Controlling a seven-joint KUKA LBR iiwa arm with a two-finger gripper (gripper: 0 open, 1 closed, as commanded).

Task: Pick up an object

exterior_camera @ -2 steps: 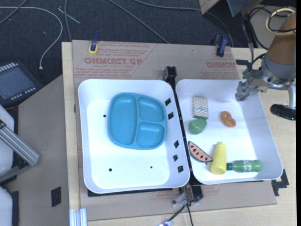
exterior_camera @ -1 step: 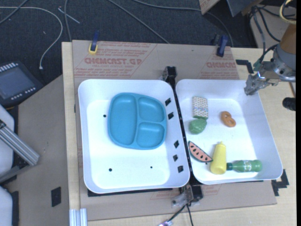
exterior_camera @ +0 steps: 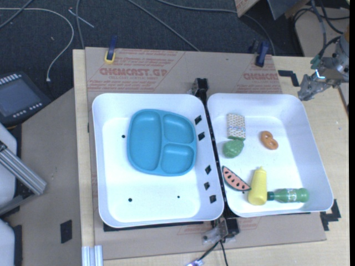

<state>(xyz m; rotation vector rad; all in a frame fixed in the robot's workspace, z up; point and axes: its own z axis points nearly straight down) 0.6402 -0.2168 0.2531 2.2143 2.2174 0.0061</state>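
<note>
The right bin (exterior_camera: 288,108) holds several small items. A patterned wafer block (exterior_camera: 236,126) lies near its left wall, with a green lumpy piece (exterior_camera: 233,148) just below it. An orange pretzel-like ring (exterior_camera: 270,141) sits mid-bin. Along the front are a watermelon slice (exterior_camera: 235,179), a yellow bottle (exterior_camera: 258,187) and a green bottle (exterior_camera: 290,195) lying on its side. My gripper (exterior_camera: 312,86) hangs at the far right, above the bin's back right corner and well apart from all items.
The left bin (exterior_camera: 105,148) carries a blue divided plate (exterior_camera: 162,142). Black clips line the seam between the bins (exterior_camera: 205,148). Cardboard sheet (exterior_camera: 166,65) lies under both bins; cables trail over the dark floor behind.
</note>
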